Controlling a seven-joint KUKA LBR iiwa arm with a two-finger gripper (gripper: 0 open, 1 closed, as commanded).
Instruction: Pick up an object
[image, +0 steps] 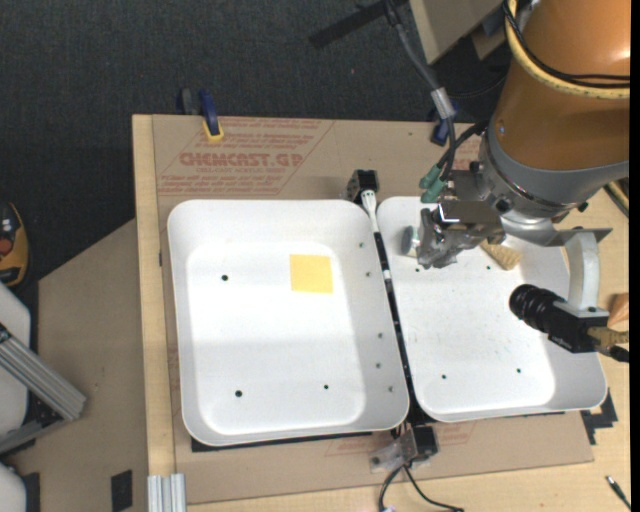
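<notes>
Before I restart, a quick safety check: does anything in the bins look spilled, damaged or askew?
Nothing stands out. The yellow square lies flat in the left bin; a small tan object lies in the right bin beside the gripper.

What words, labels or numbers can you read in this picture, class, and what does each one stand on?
"CHEMCAST. G P": large red letters on the flat brown board beneath the bins; the last letters are uncertain.
Smaller red lines above and below it: too blurred to read.
Flat yellow square in the left shallow white bin: no writing seen.
</notes>
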